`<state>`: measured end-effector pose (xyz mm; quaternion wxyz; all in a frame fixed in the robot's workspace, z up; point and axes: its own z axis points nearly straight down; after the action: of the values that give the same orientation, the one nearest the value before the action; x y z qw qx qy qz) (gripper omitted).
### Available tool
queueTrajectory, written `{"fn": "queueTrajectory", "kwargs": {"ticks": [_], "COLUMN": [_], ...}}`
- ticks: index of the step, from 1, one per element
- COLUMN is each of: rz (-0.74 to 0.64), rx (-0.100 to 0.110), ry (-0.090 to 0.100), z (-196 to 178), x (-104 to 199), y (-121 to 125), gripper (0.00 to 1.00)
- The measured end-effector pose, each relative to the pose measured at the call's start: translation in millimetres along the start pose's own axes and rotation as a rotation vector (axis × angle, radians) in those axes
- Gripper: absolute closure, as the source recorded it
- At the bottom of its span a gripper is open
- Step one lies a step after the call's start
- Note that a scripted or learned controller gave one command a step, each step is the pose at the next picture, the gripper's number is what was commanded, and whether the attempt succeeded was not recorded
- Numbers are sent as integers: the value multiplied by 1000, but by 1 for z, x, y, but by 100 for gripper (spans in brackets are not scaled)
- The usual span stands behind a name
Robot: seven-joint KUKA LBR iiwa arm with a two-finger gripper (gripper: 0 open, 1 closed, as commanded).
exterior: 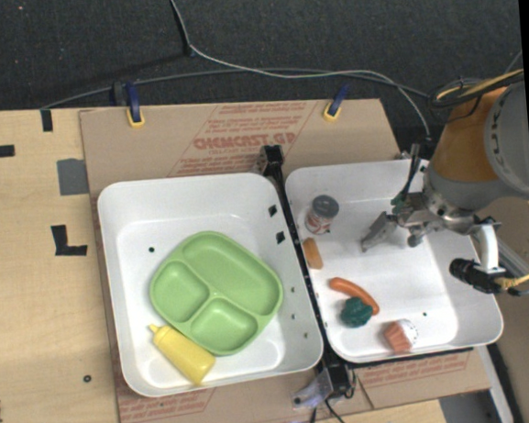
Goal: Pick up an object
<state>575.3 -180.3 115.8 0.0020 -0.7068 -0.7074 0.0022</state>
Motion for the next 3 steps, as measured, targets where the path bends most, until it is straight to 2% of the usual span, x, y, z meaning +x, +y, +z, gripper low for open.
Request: {"fn": "queueTrajectory", "kwargs": {"ticks": [1, 2, 3], "rz": [-1, -1, -1], "rx": [-6, -11, -8], "ry": [-2, -5, 0], "z": [32, 19, -27], "x": [0, -1, 6], "y": [0, 2, -3], "gripper": [0, 100, 100]}}
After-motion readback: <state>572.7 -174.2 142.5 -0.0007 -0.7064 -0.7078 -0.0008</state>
